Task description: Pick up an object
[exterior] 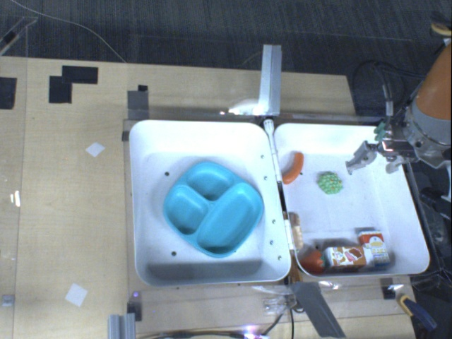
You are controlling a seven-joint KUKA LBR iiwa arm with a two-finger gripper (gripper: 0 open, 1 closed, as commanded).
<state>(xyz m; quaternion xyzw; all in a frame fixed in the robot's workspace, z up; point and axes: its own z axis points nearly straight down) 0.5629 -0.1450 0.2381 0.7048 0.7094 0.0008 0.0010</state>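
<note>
Gripper poised over the right bin, nothing in hand.

Nearest, a packet [347, 257], a small can [373, 244] and a red fruit [311, 260] crowd the right bin [417, 210] front wall, awkward to reach. Farther back, the green ball [329, 183] lies alone on open floor, likely the easiest pick; the orange piece [292, 167] hugs the divider. The gripper [374, 158] hovers near the far right rim, fingers spread apart. The left bin [141, 210] holds a blue tray [212, 207].

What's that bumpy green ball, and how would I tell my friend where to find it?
Look in the right bin, the one without the blue tray. Near its middle, toward the back, the green ball sits alone on the white floor, right of the orange sausage. It is the only green, knobbly, round thing there.
</note>
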